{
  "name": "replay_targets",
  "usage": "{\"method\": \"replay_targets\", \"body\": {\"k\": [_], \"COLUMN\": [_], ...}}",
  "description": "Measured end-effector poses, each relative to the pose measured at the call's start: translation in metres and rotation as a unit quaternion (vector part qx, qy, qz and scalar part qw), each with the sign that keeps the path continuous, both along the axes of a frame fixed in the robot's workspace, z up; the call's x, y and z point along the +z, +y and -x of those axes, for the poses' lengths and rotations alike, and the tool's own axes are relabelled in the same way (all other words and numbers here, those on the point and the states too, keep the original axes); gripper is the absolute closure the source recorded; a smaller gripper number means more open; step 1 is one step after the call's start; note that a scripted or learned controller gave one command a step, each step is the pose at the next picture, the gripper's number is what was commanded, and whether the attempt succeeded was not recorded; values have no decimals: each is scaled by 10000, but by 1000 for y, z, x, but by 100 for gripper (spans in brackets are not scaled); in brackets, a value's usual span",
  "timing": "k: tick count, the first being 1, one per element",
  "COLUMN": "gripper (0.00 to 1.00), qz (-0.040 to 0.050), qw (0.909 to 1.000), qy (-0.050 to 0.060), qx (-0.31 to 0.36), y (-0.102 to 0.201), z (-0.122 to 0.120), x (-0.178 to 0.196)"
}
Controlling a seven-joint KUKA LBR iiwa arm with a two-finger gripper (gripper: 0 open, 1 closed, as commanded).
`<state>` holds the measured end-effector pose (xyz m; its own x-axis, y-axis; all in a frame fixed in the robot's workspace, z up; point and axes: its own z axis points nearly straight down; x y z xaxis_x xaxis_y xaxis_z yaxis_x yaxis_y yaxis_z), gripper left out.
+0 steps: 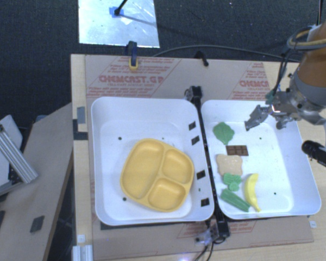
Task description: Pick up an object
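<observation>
A KUKA arm's claw (256,118) hovers over the upper part of the right-hand white bin (293,162), holding nothing; whether its fingers stand apart or together cannot be told from this slant. The candidates for pickup lie clustered along that bin's left side: a green leaf-shaped piece (224,132), a brown chocolate bar (237,150) just below it, a beige bread-like piece (229,163), a small green broccoli-like piece (232,181), a green pod (234,199) and a yellow banana (252,191). The left-hand bin (108,124) carries a yellow divided tray (157,174) (well apart from the claw). The risk from here is likely the crowding: the lower pieces touch or nearly touch, so a descent could nudge neighbours aside or close on two at once. The flat leaf and chocolate bar may also slip a pinch, and everything sits near the bin wall, which a finger could strike.
</observation>
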<state>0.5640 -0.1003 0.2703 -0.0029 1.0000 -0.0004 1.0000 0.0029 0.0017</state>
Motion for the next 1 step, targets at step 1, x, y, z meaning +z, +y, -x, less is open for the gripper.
{"method": "replay_targets", "body": {"k": [1], "gripper": [0], "qz": [-2], "qw": [10000], "qy": [9], "qx": [-3], "y": [5], "z": [-10], "x": [-49]}}
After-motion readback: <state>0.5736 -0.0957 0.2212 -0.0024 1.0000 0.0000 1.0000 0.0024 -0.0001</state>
